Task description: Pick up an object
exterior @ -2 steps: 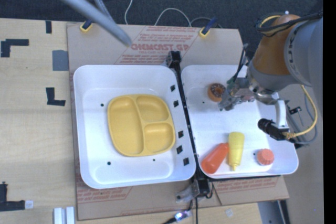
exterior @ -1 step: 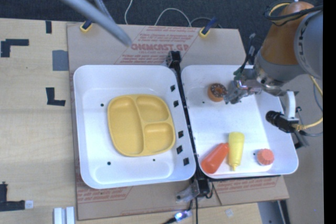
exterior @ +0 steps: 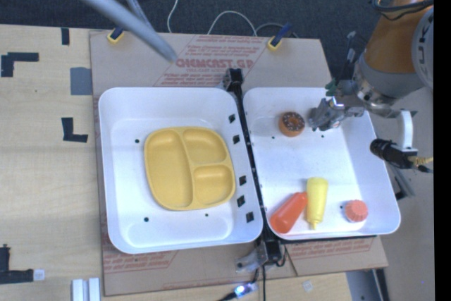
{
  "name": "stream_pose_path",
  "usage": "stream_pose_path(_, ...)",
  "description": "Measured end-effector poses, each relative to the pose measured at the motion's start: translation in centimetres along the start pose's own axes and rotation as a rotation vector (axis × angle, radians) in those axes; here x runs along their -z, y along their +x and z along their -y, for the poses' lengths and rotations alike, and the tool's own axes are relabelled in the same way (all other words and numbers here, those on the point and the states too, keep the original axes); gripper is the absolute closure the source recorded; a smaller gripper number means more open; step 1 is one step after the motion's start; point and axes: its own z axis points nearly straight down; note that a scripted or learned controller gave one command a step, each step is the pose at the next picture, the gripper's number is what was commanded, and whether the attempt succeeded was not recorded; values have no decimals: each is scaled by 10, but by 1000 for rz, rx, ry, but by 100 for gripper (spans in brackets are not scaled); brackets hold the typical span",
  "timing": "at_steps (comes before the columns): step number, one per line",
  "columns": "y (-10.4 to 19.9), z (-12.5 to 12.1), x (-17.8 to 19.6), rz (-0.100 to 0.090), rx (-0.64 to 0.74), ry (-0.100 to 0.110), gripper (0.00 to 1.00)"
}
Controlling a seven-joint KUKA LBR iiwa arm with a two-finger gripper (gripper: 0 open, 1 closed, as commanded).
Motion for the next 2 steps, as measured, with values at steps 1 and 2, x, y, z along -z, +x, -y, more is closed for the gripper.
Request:
stream_pose_path(1,0,-1,35,0,1,1,100)
stream_pose_path(2,59,-1,19,-2,5,6,100)
